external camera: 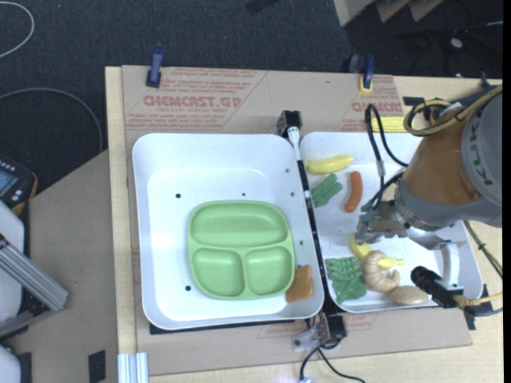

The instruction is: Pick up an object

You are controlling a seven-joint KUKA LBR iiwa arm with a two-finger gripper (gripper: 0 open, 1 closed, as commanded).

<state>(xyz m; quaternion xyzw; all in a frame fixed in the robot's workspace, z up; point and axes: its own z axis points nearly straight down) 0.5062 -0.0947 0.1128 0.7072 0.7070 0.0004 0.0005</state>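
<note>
The right bin (471, 282) holds several toy foods: a yellow banana (329, 164), a green pod (325, 190), an orange carrot (353, 191), a green leafy piece (346, 275), a tan curled pastry (378, 270) and a beige piece (406, 295). My gripper (370, 231) hangs low over the middle of this bin. It sits just above a small yellow piece (367, 251), which it partly hides. The carrot lies a little up and to the left of it.
The left bin (160, 214) carries a green three-part plate (239, 248), and an orange-brown chunk (300, 284) lies by its right wall. Black clips (289, 123) sit at both ends of the wall between the bins. Cables (431, 116) loop over the arm's orange band.
</note>
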